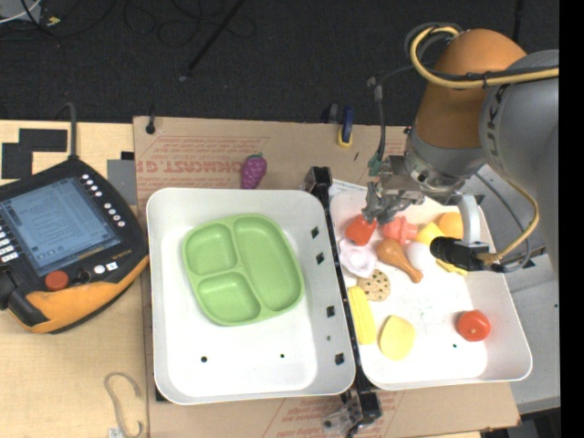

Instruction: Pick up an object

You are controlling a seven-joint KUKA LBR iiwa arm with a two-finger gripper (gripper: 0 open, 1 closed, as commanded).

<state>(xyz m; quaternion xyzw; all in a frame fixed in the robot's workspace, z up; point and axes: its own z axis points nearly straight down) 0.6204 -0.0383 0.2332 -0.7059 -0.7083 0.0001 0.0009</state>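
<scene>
My gripper (378, 210) hangs over the far left corner of the right bin (497, 359). Its tip is right above a red-orange toy (358, 232) and seems to touch the toy's top. Close beside it lie a pink toy (399, 228), a white and pink piece (357, 261) and a brown drumstick (402, 257). Nearer the front of that bin are a cookie (373, 286), a yellow corn cob (360, 317), a pale yellow lemon (396, 338) and a red tomato (472, 325). An orange-yellow toy (447, 223) lies partly behind the wrist.
The left bin (173, 354) holds a green divided plate (242, 268). A purple toy (254, 170) lies on the cardboard behind the bins. A teach pendant (59, 235) rests at the far left of the bench. The grey arm (511, 108) rises over the right bin's far right.
</scene>
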